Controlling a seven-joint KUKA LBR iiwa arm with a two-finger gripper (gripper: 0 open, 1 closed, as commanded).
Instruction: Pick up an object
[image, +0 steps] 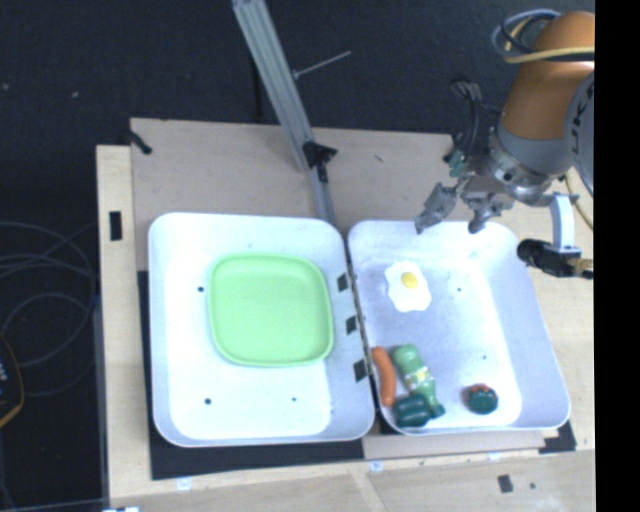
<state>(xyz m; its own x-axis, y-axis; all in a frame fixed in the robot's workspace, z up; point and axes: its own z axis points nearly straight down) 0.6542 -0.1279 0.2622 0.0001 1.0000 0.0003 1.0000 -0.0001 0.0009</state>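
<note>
Claw (452, 219) spread apart, nothing between fingers, above far rim of right bin (530, 330). Egg (408, 286) near, below claw. Your risk: flat egg slips under fingers; misaligned descent strikes rim.

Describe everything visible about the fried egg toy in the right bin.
The fried egg toy is a flat white piece with a wavy outline and a round yellow yolk near its middle; it looks like plastic or rubber. It lies flat on the floor of the right bin, in the upper left part, apart from the orange and green toys clustered toward the near edge. Nothing touches it but the bin floor. The end effector hangs open above the bin's far rim, up and to the right of the egg, holding nothing.
</note>
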